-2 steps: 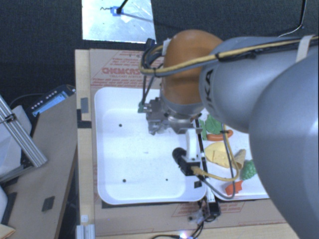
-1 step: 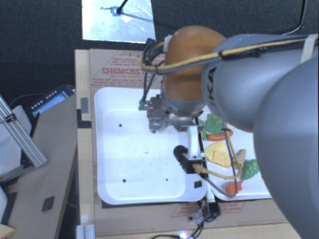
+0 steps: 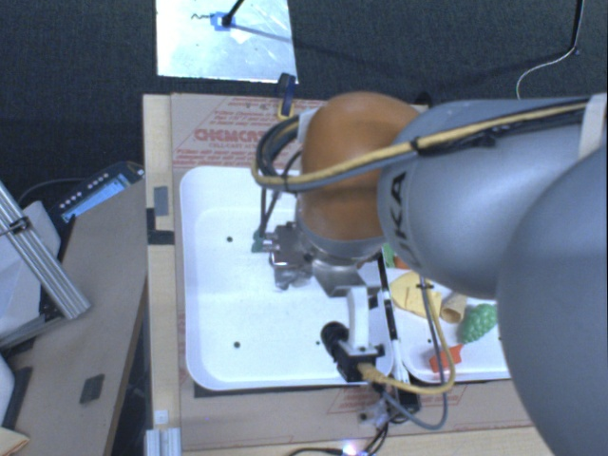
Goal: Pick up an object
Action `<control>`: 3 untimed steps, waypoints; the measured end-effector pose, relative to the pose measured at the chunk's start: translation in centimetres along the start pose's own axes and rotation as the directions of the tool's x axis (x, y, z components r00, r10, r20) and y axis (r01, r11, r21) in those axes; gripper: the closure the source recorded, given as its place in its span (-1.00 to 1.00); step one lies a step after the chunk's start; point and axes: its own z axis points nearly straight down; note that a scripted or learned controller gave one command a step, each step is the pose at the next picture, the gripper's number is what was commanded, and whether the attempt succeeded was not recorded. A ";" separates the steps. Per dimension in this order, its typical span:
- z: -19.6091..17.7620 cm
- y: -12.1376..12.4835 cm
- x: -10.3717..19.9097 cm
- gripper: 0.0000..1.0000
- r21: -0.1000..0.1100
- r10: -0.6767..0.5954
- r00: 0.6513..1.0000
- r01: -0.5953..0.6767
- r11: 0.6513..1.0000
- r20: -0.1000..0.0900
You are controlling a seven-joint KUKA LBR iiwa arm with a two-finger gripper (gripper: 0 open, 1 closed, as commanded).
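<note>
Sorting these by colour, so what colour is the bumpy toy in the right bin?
Green; the bumpy toy shows best in the camera view, beside the arm.

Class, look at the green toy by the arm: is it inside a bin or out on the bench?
Inside. The green toy lies on the white floor of the right bin, within its rim.

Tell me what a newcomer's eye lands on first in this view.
The big grey arm with its orange band dominates, reaching in from the right and hanging over the left white bin. Next come the bright items peeking out beneath it in the right bin: a yellow piece, a green bumpy toy and a small orange-red bit. The end effector's state cannot be judged here.
</note>
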 end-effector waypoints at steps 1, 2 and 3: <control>-12.2 3.3 3.7 1.00 -0.018 -0.001 1.000 0.001 1.000 -0.007; -3.1 0.0 4.0 1.00 0.005 0.006 1.000 -0.006 1.000 0.003; -11.6 0.3 2.6 1.00 -0.011 0.004 1.000 -0.004 1.000 -0.003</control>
